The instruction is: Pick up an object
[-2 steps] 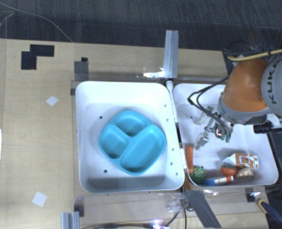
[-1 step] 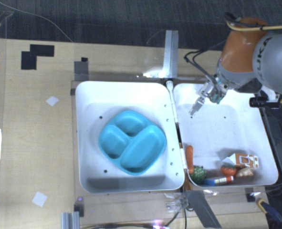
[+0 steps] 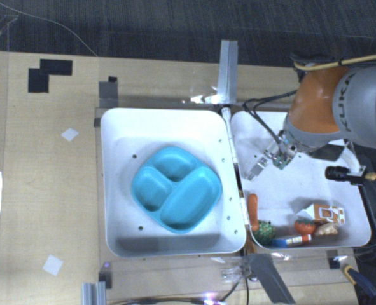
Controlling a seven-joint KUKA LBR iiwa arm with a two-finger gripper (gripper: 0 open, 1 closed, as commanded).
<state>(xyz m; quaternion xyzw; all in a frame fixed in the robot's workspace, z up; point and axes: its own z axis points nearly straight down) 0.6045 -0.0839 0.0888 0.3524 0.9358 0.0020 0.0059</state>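
Blue tray (image 3: pixel 176 188) in the left bin (image 3: pixel 114 170). In the right bin (image 3: pixel 359 234), toys heaped along the near wall: orange sausage (image 3: pixel 253 210), green lump (image 3: pixel 265 231), small carton (image 3: pixel 326 213). Above them, gripper (image 3: pixel 270 159), nothing between its fingers. Hard to tell whether open or shut. Could slip off a toy wedged against the wall.

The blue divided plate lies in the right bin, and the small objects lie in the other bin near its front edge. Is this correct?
Not quite. The camera view shows the blue divided plate in the left bin; the small objects lie in the right bin, near its front edge.
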